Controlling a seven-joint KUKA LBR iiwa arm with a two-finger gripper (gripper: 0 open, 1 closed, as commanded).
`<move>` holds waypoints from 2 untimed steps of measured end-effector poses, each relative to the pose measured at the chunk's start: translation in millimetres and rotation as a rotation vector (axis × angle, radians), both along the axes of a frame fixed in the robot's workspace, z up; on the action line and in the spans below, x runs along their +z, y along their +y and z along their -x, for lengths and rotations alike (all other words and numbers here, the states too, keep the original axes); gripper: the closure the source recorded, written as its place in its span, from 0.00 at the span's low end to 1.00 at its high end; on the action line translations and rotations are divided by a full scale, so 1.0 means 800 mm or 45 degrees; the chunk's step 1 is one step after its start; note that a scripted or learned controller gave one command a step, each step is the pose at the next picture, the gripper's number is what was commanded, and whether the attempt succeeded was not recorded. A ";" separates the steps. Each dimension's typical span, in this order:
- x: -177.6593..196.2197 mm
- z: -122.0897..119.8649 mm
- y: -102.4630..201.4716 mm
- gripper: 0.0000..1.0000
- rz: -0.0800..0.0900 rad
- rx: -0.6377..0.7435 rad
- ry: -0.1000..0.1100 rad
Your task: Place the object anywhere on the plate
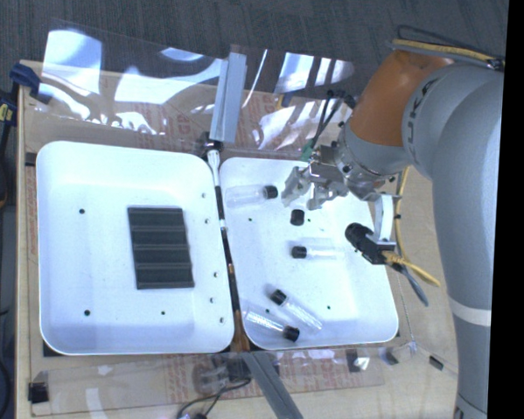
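The big grey arm with its orange band [442, 109] reaches in over the right-hand shallow white bin [366, 319] on the bench [118, 122], and its bulk hangs over that bin's upper right corner. A careless descent there could strike the bin wall.

The left-hand shallow white bin [68, 238] carries the dark ribbed rectangular plate [160, 247], well apart from the arm. Any carry must cross the ridge between the bins, and a loose grip could drop the load short.

The metal claw [314, 188] hovers near the top of the right bin; whether it is open or closed I cannot tell, and nothing visibly sits in it.

The clear plastic vials with black caps are scattered below: one [252, 193] just beside the claw, a lone black cap-like piece [297, 217], one mid-bin [316, 251], two near the front [294, 308] [272, 325]. Being round and slick, they would likely roll or slip from a pinch.
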State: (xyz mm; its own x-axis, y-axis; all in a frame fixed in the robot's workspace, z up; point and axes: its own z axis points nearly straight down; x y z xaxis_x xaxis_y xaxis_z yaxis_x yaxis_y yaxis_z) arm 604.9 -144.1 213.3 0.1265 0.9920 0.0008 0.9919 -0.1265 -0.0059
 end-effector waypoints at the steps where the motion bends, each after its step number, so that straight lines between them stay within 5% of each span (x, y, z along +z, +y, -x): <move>1: -0.049 0.162 0.053 1.00 0.002 -0.329 0.007; 2: -0.030 0.099 0.149 1.00 0.002 -0.196 0.001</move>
State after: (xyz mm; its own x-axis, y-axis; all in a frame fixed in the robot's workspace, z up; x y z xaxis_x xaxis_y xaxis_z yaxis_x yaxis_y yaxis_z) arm 525.9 -24.6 189.2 0.2772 0.9608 -0.0008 0.9608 -0.2772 -0.0066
